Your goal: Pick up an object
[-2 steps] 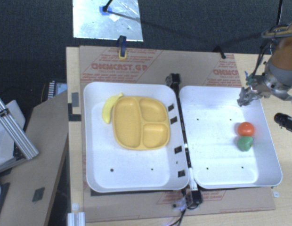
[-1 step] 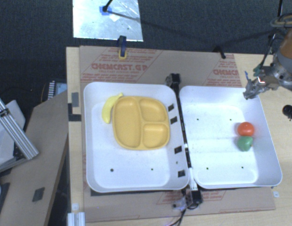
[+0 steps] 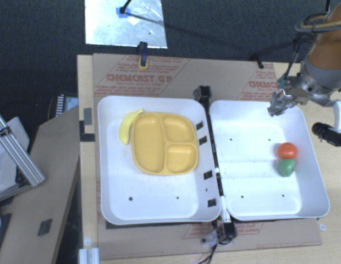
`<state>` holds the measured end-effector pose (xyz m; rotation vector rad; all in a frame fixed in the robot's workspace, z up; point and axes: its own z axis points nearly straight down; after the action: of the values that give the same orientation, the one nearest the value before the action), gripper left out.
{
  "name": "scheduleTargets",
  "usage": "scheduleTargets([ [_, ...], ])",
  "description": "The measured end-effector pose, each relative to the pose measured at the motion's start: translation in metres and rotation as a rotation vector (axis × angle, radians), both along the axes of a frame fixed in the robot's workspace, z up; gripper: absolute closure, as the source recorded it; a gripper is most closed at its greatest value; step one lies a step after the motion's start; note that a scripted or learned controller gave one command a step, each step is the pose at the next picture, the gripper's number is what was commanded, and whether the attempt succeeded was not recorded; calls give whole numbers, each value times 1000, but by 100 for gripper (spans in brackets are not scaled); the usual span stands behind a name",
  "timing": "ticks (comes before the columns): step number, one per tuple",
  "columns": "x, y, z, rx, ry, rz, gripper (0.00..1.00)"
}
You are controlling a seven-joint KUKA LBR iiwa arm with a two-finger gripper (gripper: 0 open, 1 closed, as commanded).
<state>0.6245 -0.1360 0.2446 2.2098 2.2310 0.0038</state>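
A yellow divided plate [image 3: 162, 143] lies in the left bin [image 3: 159, 202], with a yellow banana [image 3: 127, 126] tucked against its upper left side. In the right bin [image 3: 258, 197] a red-orange tomato [image 3: 287, 150] sits just above a green round fruit [image 3: 286, 168], near the right wall. My gripper [image 3: 276, 108] hangs over the right bin's far rim, up and left of the tomato, well apart from it. Nothing shows between its fingertips.
The two white bins meet along a black-clipped seam [image 3: 212, 158] down the middle. They rest on a cardboard sheet [image 3: 176, 76]. A metal plate [image 3: 125, 15] lies on the dark floor behind, and an aluminium frame [image 3: 14, 153] stands at the left.
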Motion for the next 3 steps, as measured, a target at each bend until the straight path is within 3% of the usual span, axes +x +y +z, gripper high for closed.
scheduleTargets([
  [1,-14,42,1,0,2,-1,100],
  [3,-37,165,2,2,3,1,100],
])
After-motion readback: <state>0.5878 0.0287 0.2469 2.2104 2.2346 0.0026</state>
